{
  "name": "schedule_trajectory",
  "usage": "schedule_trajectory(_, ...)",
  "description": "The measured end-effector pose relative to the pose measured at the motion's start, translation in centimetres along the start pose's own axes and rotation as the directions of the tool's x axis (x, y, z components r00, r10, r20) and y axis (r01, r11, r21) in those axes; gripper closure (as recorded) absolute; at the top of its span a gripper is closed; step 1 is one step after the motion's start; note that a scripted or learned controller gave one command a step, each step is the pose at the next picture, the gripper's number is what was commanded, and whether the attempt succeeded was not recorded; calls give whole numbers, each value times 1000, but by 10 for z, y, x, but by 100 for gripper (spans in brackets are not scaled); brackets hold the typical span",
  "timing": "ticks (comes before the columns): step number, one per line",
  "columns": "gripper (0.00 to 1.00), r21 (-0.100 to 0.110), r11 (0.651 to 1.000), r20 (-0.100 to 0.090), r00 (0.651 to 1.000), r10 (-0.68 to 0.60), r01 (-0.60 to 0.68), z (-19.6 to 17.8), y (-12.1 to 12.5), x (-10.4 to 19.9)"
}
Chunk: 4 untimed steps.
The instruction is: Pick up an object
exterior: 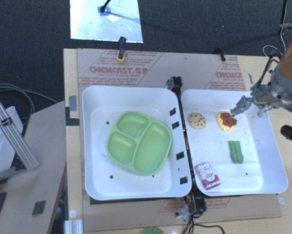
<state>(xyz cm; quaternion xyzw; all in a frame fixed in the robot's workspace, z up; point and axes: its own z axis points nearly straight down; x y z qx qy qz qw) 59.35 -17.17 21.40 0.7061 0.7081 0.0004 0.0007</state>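
Two white bins side by side on the bench. Landmark: the cookie [197,120] in the right bin [273,145], near its left wall.

- Yellow-and-red food piece [227,121]: just right of the cookie, a gap between them.
- Gripper [237,109]: above and right of the cookie, its tip right at the upper right edge of the yellow-and-red piece. Cannot tell how the end effector stands; nothing seen held.
- Green bean piece [236,151]: below and right of the cookie, well apart.
- Small red-and-white packet [207,174]: straight below the cookie, near the bin's front.
- Green divided plate [139,142]: left of the cookie, in the left bin [94,130].
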Motion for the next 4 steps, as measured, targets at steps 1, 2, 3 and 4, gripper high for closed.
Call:
schedule_trajectory(1,0,12,1000,-4,1000,7,-7,71,-98,-16)
schedule_trajectory(2,0,2,1000,-1,1000,1,-1,132,-77,-17)
schedule_trajectory(3,100,-3,1000,1,1000,1,-1,119,-76,-18)
schedule_trajectory(4,100,-13,1000,0,1000,-10,10,28,-8,51)
